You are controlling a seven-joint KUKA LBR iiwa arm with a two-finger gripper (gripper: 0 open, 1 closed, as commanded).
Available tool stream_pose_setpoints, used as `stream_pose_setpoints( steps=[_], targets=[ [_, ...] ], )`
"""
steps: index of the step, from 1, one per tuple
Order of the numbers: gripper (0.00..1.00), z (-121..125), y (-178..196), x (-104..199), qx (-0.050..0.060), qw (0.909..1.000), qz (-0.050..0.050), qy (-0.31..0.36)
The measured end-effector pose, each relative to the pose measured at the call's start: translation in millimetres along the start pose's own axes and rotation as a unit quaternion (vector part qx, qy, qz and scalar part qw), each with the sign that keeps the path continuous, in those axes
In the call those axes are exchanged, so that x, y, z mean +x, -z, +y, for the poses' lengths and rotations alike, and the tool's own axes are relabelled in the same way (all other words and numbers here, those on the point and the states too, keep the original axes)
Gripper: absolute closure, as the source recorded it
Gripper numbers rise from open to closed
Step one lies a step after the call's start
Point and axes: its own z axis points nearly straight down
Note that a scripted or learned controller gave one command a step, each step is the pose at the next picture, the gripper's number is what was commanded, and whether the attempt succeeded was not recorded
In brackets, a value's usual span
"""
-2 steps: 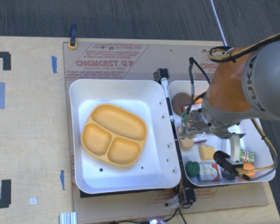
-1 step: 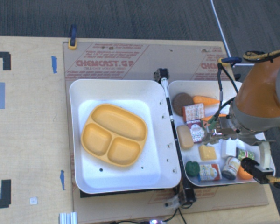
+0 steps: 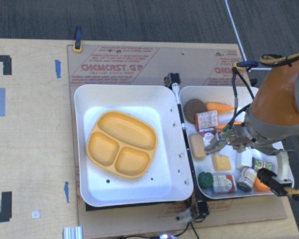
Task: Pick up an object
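Observation:
The right bin (image 3: 189,94) holds several toy foods. Among them are a brown round piece (image 3: 193,108), an orange carrot (image 3: 219,106), a red-and-white carton (image 3: 206,120), a tan loaf (image 3: 196,146), a yellow cheese block (image 3: 221,163), a green broccoli (image 3: 205,179), a small labelled box (image 3: 223,183) and a little jar (image 3: 246,178). My gripper (image 3: 214,142) reaches in from the right. It hangs over the middle of this bin, just below the carton and right of the loaf. Nothing is visibly held.
The left bin (image 3: 84,133) carries a yellow three-part plate (image 3: 121,143). The grey arm with its orange band (image 3: 281,101) covers the right bin's right side. A black clamp (image 3: 172,78) sits between the bins at the back. A green-and-white item (image 3: 261,164) and an orange piece (image 3: 259,183) lie at the bin's right end.

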Motion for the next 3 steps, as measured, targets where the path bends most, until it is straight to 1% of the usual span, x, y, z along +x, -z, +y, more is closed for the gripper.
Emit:
stream_pose_setpoints(
  steps=[1, 2, 3],
  targets=[
    [0.0, 23.9, -71.4, -42.8, 0.001, 1.0, 0.0, -0.001],
    [0.0, 0.9, -113.8, -33.5, -0.002, 1.0, 0.0, 0.0],
    [1.0, 2.4, -103.2, -33.9, -0.005, 1.0, -0.001, 0.0]
  ],
)
